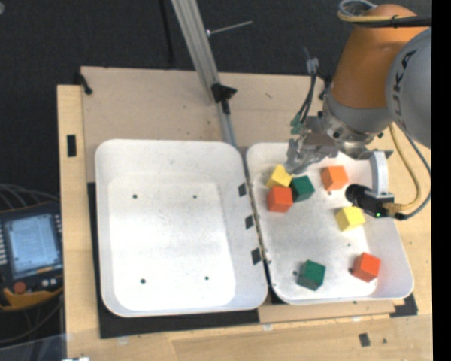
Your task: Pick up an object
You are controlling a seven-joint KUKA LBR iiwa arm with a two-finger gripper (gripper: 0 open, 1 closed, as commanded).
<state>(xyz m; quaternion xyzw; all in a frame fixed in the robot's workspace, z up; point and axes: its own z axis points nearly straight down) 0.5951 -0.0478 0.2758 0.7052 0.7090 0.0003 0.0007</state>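
Gripper (pixel 299 156) low over yellow cube (pixel 279 176) in right bin (pixel 387 232); finger state unclear, arm hides it.

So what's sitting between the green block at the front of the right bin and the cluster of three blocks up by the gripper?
Nothing: in the camera view, bare white bin floor separates the front green block from the yellow-orange-green cluster.
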